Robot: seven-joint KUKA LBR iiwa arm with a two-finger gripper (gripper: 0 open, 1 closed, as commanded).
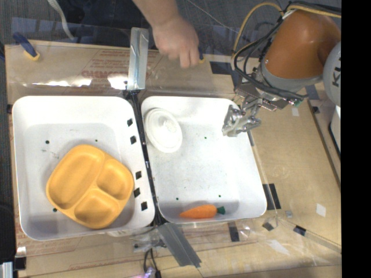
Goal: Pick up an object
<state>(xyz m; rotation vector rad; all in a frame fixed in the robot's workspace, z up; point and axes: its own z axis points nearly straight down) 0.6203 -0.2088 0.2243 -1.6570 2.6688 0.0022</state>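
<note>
An orange toy carrot [199, 212] with a green top lies at the near edge of the right bin [243, 178]. A round white lid-like dish [163, 130] rests in that bin's far left corner. A yellow divided plate [90, 185] sits in the left bin [29, 126]. My gripper [235, 124] hangs over the far right corner of the right bin, well away from the carrot and the dish, with nothing seen between its fingers.
A person's hand [177, 39] reaches over the bench behind the bins, near a metal bracket [138, 59]. Cables loop beside the arm's orange band [295, 39] at the upper right. Tape marks dot the bench to the right.
</note>
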